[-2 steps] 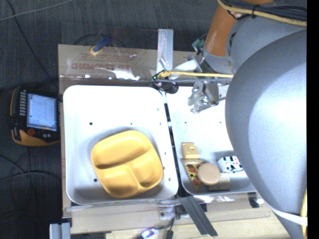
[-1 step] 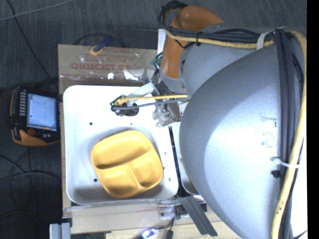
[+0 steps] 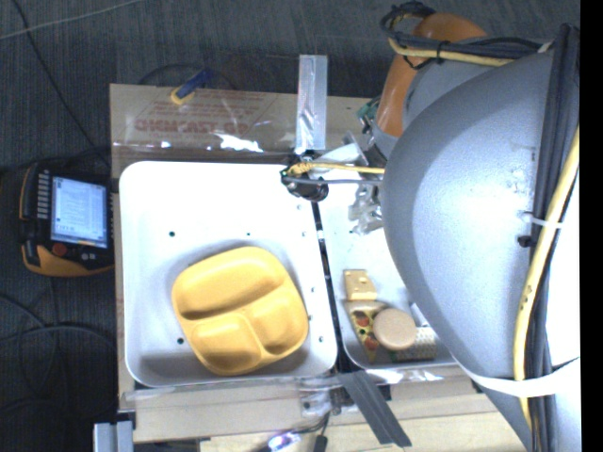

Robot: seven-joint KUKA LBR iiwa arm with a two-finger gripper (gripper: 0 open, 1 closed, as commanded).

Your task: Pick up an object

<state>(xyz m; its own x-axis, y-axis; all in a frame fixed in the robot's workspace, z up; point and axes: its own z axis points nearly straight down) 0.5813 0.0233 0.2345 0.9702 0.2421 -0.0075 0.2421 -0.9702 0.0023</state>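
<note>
A yellow divided tray lies in the left bin, toward its near side. In the right bin I see a small tan block, a round tan disc and a colourful flat item under the disc's left edge. My gripper hangs over the far end of the right bin, close to the wall between the bins and apart from those objects. The big grey arm covers most of the right bin.
A clear plastic bag lies on cardboard behind the left bin. A pendant with a lit screen rests on the floor to the left. A metal bracket stands behind the bins' dividing wall.
</note>
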